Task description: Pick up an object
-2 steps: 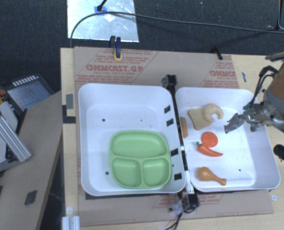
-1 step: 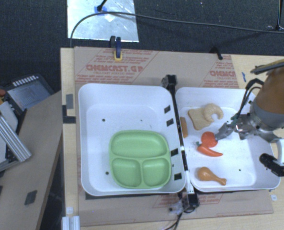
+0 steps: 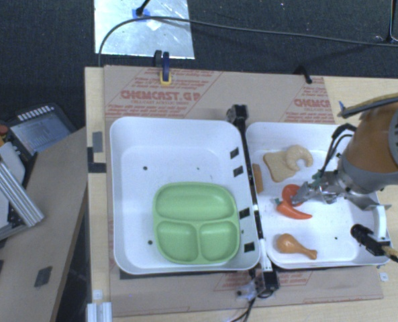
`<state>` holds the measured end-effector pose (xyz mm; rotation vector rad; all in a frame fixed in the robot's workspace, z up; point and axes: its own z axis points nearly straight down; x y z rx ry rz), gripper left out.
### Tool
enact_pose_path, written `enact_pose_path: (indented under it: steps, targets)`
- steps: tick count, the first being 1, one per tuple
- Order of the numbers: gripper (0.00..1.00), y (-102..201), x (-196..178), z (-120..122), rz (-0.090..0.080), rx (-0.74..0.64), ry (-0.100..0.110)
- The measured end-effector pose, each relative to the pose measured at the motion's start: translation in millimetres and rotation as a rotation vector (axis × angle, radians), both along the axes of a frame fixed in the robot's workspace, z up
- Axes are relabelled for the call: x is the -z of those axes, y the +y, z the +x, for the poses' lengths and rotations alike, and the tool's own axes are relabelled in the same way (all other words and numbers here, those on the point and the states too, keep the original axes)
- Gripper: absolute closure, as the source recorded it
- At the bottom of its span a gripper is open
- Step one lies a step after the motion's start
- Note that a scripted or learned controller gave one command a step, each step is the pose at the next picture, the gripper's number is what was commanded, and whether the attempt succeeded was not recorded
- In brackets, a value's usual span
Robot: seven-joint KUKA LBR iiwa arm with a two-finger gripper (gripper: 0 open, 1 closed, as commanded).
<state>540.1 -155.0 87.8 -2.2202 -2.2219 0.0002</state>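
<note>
Tool (image 3: 306,194) seen low in right bin (image 3: 319,131), right at red pepper (image 3: 292,205), apparently touching it. Finger state can't be told, too blurry. Bread slice (image 3: 278,164) and croissant-like piece (image 3: 298,155) found farther back, drumstick (image 3: 294,245) at near edge. Green divided plate (image 3: 195,221) parked in left bin (image 3: 138,180).

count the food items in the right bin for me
5, though the gripper may hide more: slice of bread and croissant at the back, hot dog by the left wall, red pepper mid-bin, chicken drumstick in front.
</note>
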Motion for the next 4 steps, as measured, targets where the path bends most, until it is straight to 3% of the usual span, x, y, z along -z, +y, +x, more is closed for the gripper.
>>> enact_pose_path:
  steps: [1,4]
  targets:
    - [1.00,-1,-13,1,-0.001,-0.001,-0.004]
    - [1.00,4,-143,0,-0.002,-0.004,-0.006]
